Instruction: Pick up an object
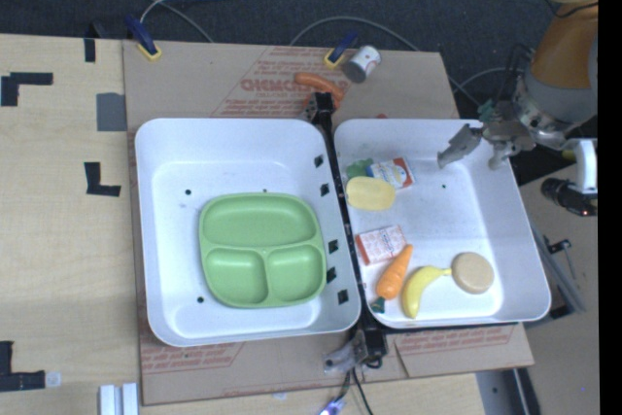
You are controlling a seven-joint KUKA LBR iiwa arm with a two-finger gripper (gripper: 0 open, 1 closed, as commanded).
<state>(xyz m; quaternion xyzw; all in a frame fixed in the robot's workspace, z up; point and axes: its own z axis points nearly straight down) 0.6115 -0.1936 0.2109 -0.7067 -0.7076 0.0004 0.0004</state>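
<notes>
The right bin [505, 238] holds several small items: a yellow lemon-shaped piece [370, 194], a white and red packet [394, 173] with a bit of green beside it, a red and white carton [380, 244], an orange carrot [394, 272], a yellow banana [421, 289] and a tan round cookie [472, 272]. My gripper [478, 149] hangs over the bin's far right corner, away from all of them. Its fingers are spread apart with nothing between them.
The left bin [160, 170] holds a green divided plate [262, 248]. Both bins rest on a cardboard sheet [253, 83]. Behind them lie clamps, an orange tool [321, 83] and a small grey cylinder [362, 63]. Cables run across the dark floor beyond.
</notes>
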